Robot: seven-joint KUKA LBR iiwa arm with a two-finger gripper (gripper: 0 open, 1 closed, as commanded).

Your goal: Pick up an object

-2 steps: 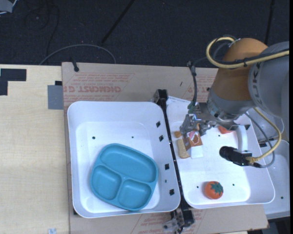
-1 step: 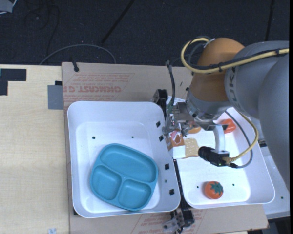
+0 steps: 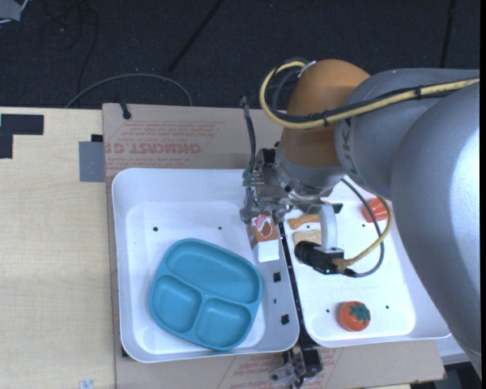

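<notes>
You see the two-finger gripper (image 3: pixel 265 215) over the divide between the shallow white bins (image 3: pixel 138 217), seemingly clamped on a small brown-and-white packet (image 3: pixel 265 235).

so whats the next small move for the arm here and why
Probably shift right and lower toward the orange toy near the right bin's front: the gripper sits over the divider between the bins, and that toy lies apart.

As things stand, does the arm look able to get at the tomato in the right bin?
Probably yes. The tomato lies alone near the right bin's front edge with nothing over it, and the end effector hangs close by, over the divide between the bins.
</notes>
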